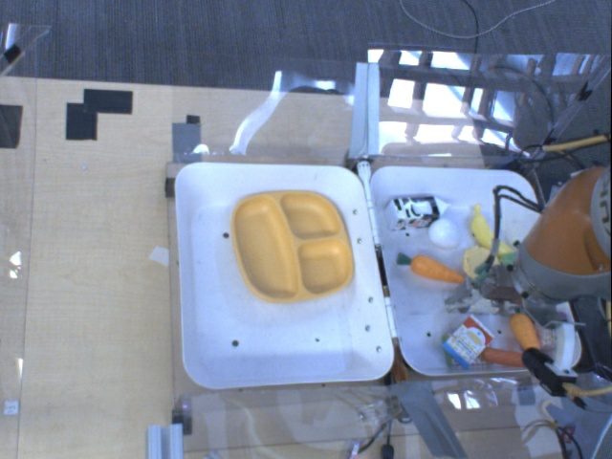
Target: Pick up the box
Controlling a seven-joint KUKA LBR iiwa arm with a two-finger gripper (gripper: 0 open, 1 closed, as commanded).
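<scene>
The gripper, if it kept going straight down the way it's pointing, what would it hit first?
Probably the bare floor of the right bin beside the box, though depth is unclear; the gripper sits just above it.

- Floor [191,17] at 12 o'clock: dark grey-blue carpet w/ thin lines.
- Thin cable [449,8] makes a loop on carpet, approx 1 o'clock.
- Bench top [86,285] at 9 o'clock: light wood.
- Black blocky marks [96,113] on wood, approx 10 o'clock.
- Clear plastic sheets [287,94] catch the light near the middle.
- Bright shiny patches [449,98] at 1–2 o'clock, like window light.
</scene>
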